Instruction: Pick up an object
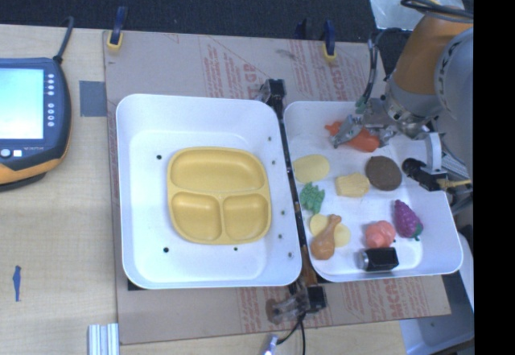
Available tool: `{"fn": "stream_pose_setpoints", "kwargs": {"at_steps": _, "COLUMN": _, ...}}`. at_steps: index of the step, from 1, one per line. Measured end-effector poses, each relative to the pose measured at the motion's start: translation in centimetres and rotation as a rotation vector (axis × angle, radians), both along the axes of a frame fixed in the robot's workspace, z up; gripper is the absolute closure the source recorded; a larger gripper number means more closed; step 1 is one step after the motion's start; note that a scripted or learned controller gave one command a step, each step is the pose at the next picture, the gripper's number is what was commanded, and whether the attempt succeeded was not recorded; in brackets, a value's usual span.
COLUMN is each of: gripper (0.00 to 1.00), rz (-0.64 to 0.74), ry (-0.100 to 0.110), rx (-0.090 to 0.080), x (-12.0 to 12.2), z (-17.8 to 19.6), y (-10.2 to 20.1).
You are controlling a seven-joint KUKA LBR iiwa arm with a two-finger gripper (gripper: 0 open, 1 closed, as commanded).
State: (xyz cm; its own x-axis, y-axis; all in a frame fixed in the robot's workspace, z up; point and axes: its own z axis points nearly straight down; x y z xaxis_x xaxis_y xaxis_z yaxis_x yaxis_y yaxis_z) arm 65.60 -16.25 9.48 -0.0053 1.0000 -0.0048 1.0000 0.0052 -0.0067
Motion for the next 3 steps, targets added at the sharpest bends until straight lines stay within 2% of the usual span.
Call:
{"fn": "stream_pose_setpoints", "kwargs": {"at_steps": 1, "gripper": 0.00, "rz": 0.000, "ry": 0.000, "rx": 0.006, "x": 0.04, "z": -0.02, "y": -2.86}}
{"fn": "stream_pose_setpoints", "kwargs": {"at_steps": 2, "gripper": 1.00, "rz": 0.003, "ry": 0.021, "rx": 0.007, "x": -0.40, "z": 0.70, "y": -3.03}}
{"fn": "stream_pose_setpoints", "kwargs": {"at_steps": 3, "gripper": 0.00, "rz": 0.003, "ry": 0.019, "rx": 0.006, "x": -0.34, "z": 0.77, "y": -3.03}}
